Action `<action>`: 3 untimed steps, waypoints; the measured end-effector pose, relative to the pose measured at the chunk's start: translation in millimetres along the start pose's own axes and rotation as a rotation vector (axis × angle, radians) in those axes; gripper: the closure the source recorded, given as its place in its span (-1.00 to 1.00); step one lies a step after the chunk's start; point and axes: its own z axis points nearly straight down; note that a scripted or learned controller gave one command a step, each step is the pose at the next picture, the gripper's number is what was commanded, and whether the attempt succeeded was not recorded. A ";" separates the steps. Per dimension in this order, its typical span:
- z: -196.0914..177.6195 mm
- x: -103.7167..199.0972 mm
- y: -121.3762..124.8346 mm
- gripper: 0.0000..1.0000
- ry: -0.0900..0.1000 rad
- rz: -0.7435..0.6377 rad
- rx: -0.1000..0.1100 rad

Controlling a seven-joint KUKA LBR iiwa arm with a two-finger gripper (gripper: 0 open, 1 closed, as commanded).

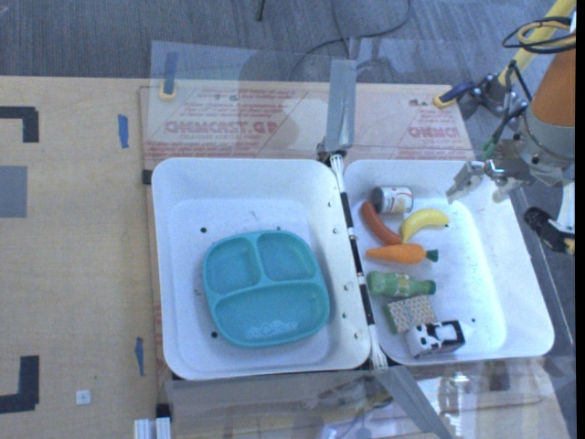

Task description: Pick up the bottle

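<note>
The gripper (475, 179) is spread wide with nothing in it, so it should slide over to the little green bottle (400, 286) below the carrot (398, 254) and squeeze its middle.

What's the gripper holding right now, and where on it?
Nothing. The gripper sits open over the right bin's upper right rim, with nothing between its fingers. The green bottle lies on its side lower in that bin, well apart from it.

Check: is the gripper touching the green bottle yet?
Apart. The camera view shows the gripper at the right bin's upper right rim, with the banana and carrot between it and the green bottle.
</note>
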 end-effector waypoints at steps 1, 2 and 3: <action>58.2 80.9 -54.5 -1.00 0.000 -0.111 0.000; 90.3 72.8 -95.6 -1.00 -0.016 -0.477 -0.038; 99.7 82.6 -139.9 -1.00 -0.004 -0.307 -0.015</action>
